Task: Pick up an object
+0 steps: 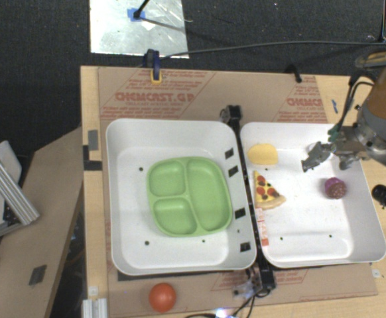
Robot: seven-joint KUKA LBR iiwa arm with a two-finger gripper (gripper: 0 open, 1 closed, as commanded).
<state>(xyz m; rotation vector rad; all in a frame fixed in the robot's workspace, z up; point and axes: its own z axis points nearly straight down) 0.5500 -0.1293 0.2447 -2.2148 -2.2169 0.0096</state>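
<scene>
Camera view: the gripper (314, 158) hangs over the right bin (312, 240), holding nothing; whether its jaws are apart I cannot tell. The purple ball (335, 188) lies just beside it, pizza slice (266, 191) and yellow piece (263, 154) farther left. Still approaching, I judge; next it must centre over one and descend.

claw (314, 158) over right bin (312, 247) | purple ball (335, 188) near | green tray (188, 195) in left bin (123, 177)
</scene>
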